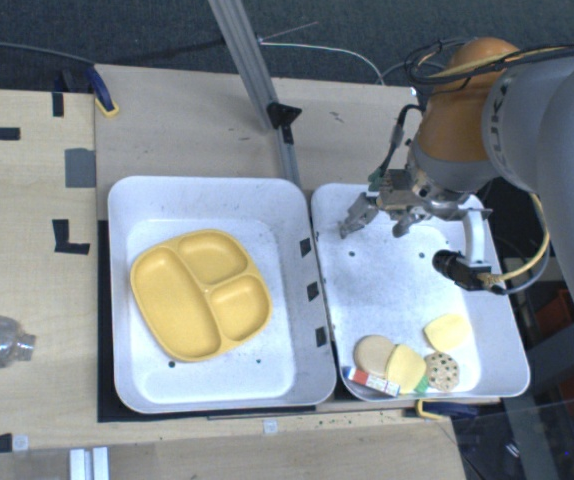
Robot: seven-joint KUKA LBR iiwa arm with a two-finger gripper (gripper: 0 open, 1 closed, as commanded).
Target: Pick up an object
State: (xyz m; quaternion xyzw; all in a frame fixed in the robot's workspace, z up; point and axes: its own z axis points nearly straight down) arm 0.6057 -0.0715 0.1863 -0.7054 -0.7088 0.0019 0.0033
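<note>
Several pale, rounded toy foods [407, 363].

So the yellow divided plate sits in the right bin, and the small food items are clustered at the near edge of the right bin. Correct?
Not quite. The camera view shows the yellow divided plate in the left bin. The small food items are indeed clustered at the near edge of the right bin.

Glossy yellow plastic tray [200, 293], smooth

Even, fairly bright overhead light, slightly soft focus throughout. The two shallow white plastic bins [207, 198] look washed out, nearly glaring. The large grey robot arm [537, 128] at the bench's right edge is blurred; shadows stay faint.
</note>
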